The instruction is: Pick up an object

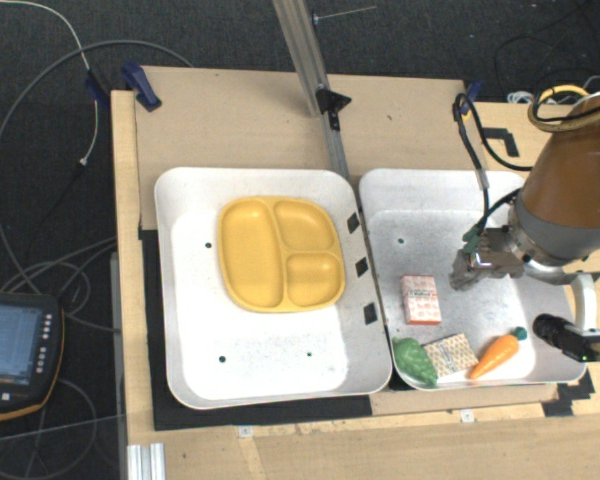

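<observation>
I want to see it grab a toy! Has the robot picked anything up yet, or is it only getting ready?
Not yet. Nothing looks done: the carrot, the green toy, the small pink box and the patterned packet all lie in the right bin. The hand is over that bin, right of the pink box, with nothing seen in it. Left to do: go down, grip one and lift it.

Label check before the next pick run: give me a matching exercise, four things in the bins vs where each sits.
Things:
1. yellow tray
2. carrot
3. green toy
4. pink box

Places:
A. right bin, front left corner
B. left bin, centre
C. right bin, middle, just left of the gripper
D. right bin, front right

Pairs: 1-B, 2-D, 3-A, 4-C
</observation>
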Motion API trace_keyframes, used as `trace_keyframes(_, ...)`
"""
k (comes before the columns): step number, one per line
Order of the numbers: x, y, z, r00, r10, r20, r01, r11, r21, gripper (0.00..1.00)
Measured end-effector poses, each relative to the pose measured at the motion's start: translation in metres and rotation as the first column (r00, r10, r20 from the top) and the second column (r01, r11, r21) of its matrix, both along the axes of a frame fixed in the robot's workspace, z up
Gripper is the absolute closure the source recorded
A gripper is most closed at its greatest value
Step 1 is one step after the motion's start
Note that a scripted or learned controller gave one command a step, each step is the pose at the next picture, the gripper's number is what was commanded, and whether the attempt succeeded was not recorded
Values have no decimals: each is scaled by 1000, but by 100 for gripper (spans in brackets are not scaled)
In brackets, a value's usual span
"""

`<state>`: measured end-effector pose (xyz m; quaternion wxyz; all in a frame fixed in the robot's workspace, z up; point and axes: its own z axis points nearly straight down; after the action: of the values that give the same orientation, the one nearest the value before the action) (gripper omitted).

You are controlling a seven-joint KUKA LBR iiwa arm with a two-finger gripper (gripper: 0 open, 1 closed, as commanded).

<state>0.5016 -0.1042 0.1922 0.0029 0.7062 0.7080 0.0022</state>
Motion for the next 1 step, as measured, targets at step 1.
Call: trace_keyframes(1,2,0,54,1000,-1,1,1,1000,0,100)
